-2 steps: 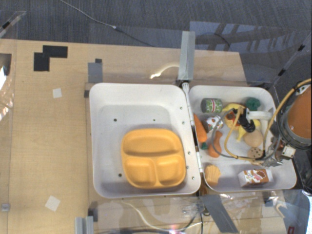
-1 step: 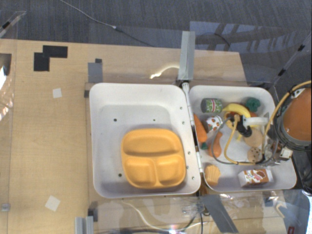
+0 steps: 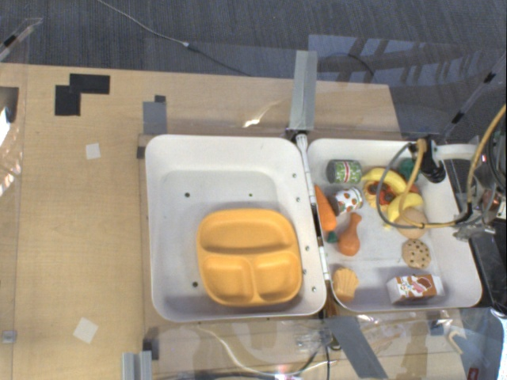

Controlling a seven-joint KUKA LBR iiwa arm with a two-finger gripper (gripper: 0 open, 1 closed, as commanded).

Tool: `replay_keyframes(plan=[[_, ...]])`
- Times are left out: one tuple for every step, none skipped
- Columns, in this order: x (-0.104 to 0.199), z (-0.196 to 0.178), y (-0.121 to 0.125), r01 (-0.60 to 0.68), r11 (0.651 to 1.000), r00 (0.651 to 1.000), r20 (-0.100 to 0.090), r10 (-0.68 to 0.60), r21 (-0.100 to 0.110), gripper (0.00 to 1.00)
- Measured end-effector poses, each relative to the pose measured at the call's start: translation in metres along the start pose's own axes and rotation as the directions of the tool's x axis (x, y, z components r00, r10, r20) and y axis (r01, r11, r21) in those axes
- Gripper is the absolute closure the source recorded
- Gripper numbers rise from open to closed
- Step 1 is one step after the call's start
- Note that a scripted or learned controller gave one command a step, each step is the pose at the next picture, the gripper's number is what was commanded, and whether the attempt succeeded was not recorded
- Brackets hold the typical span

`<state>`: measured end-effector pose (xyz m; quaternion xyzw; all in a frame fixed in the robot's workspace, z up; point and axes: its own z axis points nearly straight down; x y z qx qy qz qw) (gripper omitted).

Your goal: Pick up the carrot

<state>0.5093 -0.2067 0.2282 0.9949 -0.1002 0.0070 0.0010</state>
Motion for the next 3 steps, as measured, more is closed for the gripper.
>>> replay_keyframes(plan=[[-0.018,0.078,0.002,-0.022,1.0,1.0,0.017,0.022,0.004,1.0],[-0.016,0.123,0.0,0.0,1.0,1.0,0.017,0.0,0.004,1.0],[0.027,-0.024,-0.006,-0.028,1.0,1.0,-0.001,0.028,0.002,1.0]])
